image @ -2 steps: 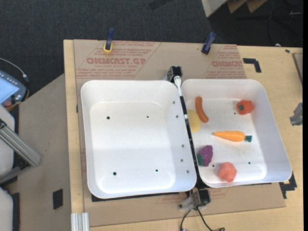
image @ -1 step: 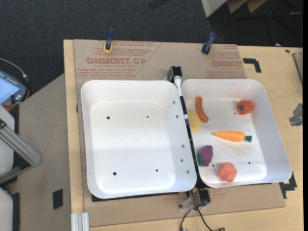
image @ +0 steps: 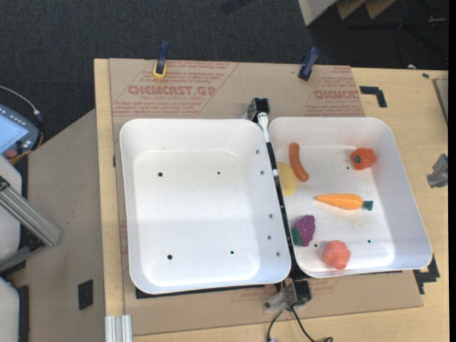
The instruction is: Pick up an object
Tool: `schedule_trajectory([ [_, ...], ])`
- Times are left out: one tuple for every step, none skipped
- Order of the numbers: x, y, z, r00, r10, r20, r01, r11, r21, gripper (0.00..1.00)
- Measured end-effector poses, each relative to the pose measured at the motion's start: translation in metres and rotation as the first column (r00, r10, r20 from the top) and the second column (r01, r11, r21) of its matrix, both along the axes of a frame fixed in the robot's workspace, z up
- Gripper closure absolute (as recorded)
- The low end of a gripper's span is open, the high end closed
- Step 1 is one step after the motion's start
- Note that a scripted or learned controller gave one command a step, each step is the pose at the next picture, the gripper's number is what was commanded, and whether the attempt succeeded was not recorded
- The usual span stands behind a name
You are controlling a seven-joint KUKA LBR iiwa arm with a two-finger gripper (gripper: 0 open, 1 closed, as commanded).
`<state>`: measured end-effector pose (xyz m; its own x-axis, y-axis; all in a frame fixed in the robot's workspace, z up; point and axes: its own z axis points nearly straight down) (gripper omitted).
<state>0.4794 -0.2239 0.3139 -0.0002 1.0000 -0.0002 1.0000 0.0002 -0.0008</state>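
Can't tell my end effector's state; right white plastic bin (image: 399, 191) holds orange toy carrot (image: 340, 201), red tomato (image: 363, 158), purple grapes (image: 304, 229), sausage (image: 298, 162), pink strawberry (image: 335, 254), yellow piece (image: 287, 179).

Not much of the robot to go on here, honestly. What you get is a small chunk of the arm (image: 437, 171) poking in at about 3 o'clock in the view. It's a dull, matte mid-grey, no shine to it. The outline is angular and kind of jagged, blocky rather than rounded. Its 12 o'clock side looks a touch lighter and its 6 o'clock side a shade darker. It's too small and blurry to make out any screws, cables or markings, or even which part of the arm it is.
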Motion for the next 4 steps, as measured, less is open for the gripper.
schedule_trajectory([
  [0.0001,-0.0003,0.0083,1.000,0.001,0.004,-0.001,1.000,-0.002,1.00],
  [0.0000,0.0000,0.0053,1.000,0.000,0.001,0.000,1.000,-0.001,1.00],
  [0.0001,-0.0002,0.0079,1.000,0.000,0.004,0.000,1.000,-0.001,1.00],
  [0.0000,0.0000,0.0033,1.000,0.000,0.000,0.000,1.000,0.000,1.00],
])
